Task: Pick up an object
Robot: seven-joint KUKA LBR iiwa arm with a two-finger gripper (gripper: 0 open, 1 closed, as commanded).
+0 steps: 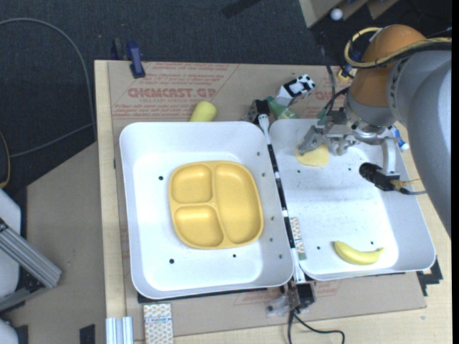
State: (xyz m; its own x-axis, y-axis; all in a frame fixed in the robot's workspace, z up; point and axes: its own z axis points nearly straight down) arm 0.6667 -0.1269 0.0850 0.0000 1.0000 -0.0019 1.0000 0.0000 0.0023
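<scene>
Tool [320, 140] over pale disc [313, 157]; board [172, 90] reads "CHEMCAST".

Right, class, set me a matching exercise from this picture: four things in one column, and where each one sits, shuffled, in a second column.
Things:
1. divided yellow plate
2. banana
3. pale yellow piece
4. yellow cylinder

Places:
A. on the bench board behind the left bin
B. near corner of the right bin
C. middle of the left bin
D. far end of the right bin, just under the hand

Pairs: 1-C, 2-B, 3-D, 4-A
</scene>
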